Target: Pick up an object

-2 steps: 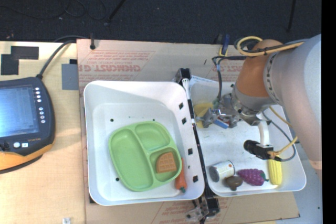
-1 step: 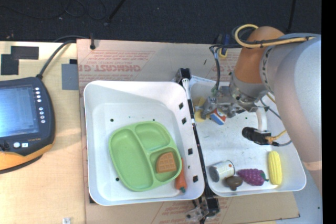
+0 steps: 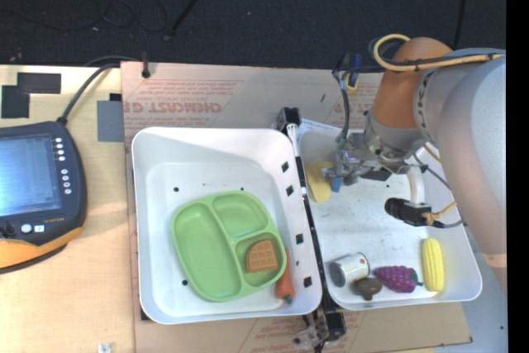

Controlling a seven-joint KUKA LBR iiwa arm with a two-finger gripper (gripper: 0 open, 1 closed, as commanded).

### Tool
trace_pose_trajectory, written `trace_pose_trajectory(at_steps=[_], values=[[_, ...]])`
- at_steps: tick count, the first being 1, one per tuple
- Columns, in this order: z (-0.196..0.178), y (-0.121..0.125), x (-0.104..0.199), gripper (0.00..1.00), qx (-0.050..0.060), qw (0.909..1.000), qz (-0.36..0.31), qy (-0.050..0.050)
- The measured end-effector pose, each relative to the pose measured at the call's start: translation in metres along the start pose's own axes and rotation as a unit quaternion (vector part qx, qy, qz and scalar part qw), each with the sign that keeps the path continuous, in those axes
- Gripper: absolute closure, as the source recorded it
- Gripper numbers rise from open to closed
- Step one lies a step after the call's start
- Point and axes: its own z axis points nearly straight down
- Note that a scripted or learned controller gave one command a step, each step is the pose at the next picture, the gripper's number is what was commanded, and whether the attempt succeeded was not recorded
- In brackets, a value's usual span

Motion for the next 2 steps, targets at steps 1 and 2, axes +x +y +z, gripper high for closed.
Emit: trace_pose_trajectory(at_steps=[1,2], values=[[0.0013,0.0007,0.0016,0.00,-0.002,1.0000,-0.001,0.001],[-0.0087,0.0003,0.0013,1.00,-0.001,1.0000,-0.003,0.000]])
